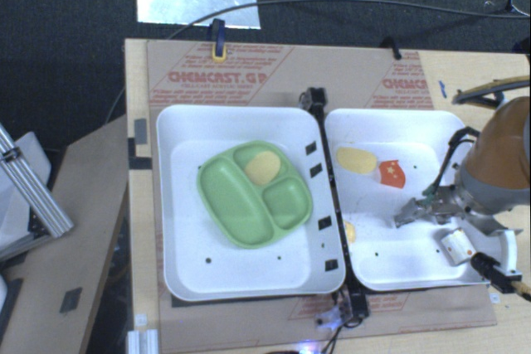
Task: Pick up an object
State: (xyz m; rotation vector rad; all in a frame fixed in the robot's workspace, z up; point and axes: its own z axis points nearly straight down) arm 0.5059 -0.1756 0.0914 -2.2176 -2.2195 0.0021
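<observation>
Objects in the right bin, a yellow piece and red piece, lie at eleven o'clock from the low end effector, whose opening I cannot tell, apparently reaching to grasp.

The bench is a light wooden top covered by a brown cardboard sheet printed with red lettering. Two shallow white bins lie side by side on the cardboard, touching along their inner edges: the left bin and the right bin. A small clamp with a yellow base grips the far edge of the cardboard, and a second dark clip sits further right along that same edge.
</observation>
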